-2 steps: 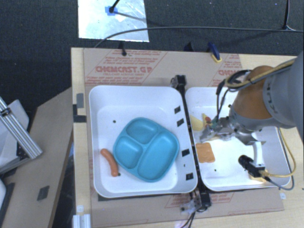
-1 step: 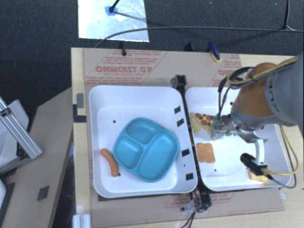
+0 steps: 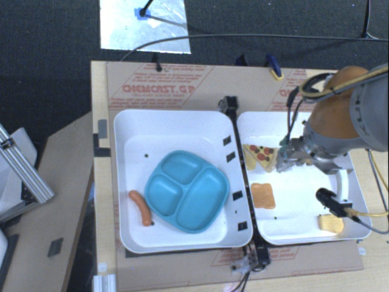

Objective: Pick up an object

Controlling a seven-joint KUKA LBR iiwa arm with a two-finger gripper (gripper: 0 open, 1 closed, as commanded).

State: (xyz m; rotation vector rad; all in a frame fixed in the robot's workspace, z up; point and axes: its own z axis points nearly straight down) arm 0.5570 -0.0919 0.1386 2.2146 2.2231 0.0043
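Pizza slice [image 3: 261,154] sits partly hidden beneath the tool [image 3: 284,162]; we cannot tell the tool's grip, touching or not. Toast [image 3: 263,195] lies below the slice.

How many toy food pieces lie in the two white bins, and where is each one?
4. A sausage lies in the left bin beside the blue divided plate. In the right bin: a pizza slice near the gripper, an orange square piece, a yellow piece. The arm may hide others.

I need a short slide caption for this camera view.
Tool hovers beside pizza slice in right bin; blue plate in left bin.
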